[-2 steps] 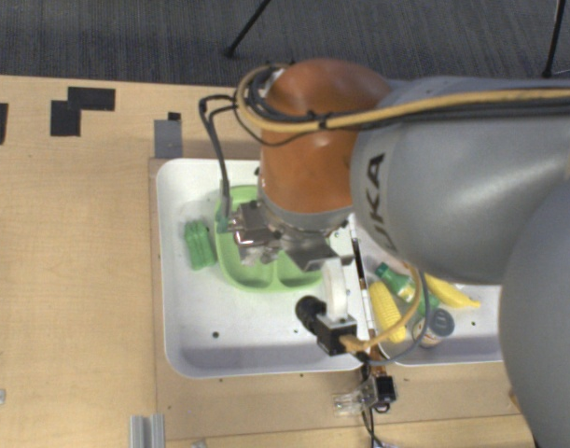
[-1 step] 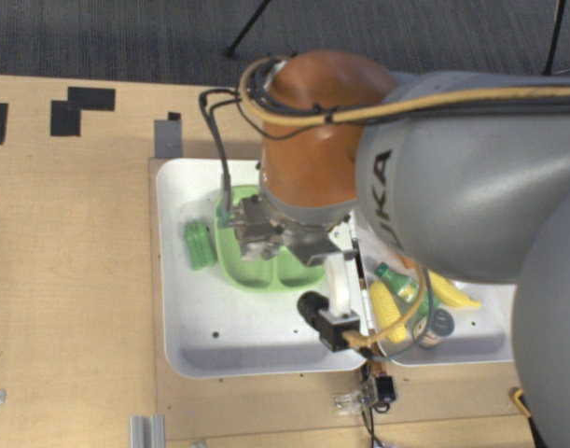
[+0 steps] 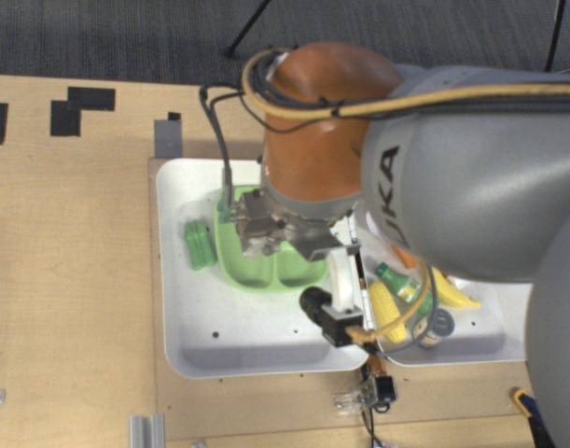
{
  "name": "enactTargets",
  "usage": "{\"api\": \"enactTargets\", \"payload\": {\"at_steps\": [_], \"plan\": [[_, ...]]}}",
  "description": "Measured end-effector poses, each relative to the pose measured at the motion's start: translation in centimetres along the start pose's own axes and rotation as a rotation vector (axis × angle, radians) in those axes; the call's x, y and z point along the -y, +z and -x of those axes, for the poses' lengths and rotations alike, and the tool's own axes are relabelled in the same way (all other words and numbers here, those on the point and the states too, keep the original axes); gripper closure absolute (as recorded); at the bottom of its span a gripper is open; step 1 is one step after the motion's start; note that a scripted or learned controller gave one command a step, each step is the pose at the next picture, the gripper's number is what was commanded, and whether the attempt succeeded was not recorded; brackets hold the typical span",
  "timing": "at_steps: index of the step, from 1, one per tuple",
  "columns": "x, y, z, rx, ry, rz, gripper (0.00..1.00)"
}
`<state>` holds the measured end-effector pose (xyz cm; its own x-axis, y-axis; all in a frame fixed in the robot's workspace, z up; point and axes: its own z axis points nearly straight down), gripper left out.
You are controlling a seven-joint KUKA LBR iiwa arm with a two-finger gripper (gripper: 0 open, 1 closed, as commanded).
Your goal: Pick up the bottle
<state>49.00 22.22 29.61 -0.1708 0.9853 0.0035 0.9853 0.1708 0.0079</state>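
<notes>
the gripper [image 3: 271,234] is seen low over the green dish [image 3: 257,271], at its upper middle, and the dish's far rim is covered by it. whether its jaws are apart or together cannot be told, since they are hidden beneath the wrist; nothing is seen held. the orange band [image 3: 322,119] and the grey arm [image 3: 471,185] are seen above and to the right of the dish.

the dish is laid in the left bin [image 3: 238,329], toward that bin's right half. a darker green ridged block [image 3: 200,245] is laid just left of the dish, apart from it, in the same bin.

a small green thing taken to be the bottle [image 3: 393,276] is seen to the right of the dish, in the right bin [image 3: 476,339], partly hidden by the arm and a yellow cable. a yellow corn cob [image 3: 384,308] is laid just below it, a yellow banana [image 3: 452,292] farther right of the dish, and a grey round thing [image 3: 440,325] is set below the banana.
</notes>
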Motion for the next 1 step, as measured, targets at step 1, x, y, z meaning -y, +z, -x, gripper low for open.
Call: {"api": "enactTargets", "payload": {"at_steps": [1], "plan": [[-0.08, -1.05, -0.05, -0.001, -0.004, 0.002, 1.00]]}}
